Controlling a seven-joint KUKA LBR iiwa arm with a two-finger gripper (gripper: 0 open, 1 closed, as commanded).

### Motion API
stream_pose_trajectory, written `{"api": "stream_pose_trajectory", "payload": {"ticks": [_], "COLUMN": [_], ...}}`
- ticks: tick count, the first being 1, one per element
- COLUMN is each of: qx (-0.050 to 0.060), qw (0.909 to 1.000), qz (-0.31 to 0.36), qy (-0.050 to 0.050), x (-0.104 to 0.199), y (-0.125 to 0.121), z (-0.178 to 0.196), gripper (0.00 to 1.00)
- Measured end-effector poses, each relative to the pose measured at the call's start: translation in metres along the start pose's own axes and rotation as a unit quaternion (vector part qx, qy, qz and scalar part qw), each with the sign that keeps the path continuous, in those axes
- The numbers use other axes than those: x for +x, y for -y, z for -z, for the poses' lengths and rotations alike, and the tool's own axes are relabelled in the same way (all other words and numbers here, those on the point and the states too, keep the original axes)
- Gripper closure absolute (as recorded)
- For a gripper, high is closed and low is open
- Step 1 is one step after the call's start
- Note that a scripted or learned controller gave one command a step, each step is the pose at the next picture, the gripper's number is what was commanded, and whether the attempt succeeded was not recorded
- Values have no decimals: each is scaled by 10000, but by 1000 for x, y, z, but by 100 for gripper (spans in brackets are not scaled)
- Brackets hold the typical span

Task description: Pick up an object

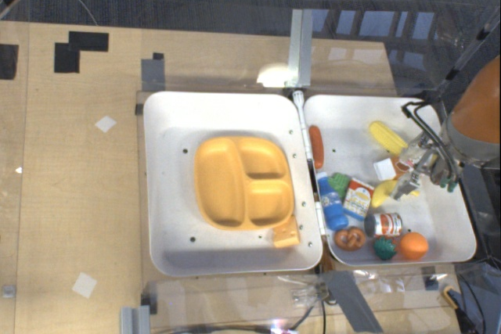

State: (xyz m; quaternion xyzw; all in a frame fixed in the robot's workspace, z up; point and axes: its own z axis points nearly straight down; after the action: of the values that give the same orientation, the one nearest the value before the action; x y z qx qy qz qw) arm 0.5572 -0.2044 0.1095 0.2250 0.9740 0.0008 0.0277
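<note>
Orange (pixel 413 246), tool (pixel 412 178) fingers indistinct above.

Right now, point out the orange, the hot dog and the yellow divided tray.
orange (pixel 413 246): camera view, middle of the fruit, right bin's near corner.
hot dog (pixel 315 146): camera view, middle of the sausage, by the right bin's left wall.
yellow divided tray (pixel 223 192): camera view, floor of its large compartment, left bin.

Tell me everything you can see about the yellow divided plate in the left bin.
The yellow divided plate lies flat and right side up in the middle of the left bin. It is a rounded square that looks like smooth matte plastic, with three compartments: one long one along its left side and two smaller ones stacked on its right. A small orange block sits against its lower right corner. Nothing lies in its compartments.
</note>
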Motion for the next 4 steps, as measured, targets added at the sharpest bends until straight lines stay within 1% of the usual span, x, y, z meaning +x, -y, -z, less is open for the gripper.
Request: {"api": "stream_pose_trajectory", "payload": {"ticks": [1,2,3,4], "qx": [6,56,92,105], "qw": [9872,9996,9827,9732], "qz": [1583,-206,-1836,-2281], "qy": [-205,-207,-213,-261], "x": [-1,-62,-47,-64], "y": [-74,-80,-119,-101], "z": [13,-26,-26,-27], "gripper": [0,0,0,0]}}
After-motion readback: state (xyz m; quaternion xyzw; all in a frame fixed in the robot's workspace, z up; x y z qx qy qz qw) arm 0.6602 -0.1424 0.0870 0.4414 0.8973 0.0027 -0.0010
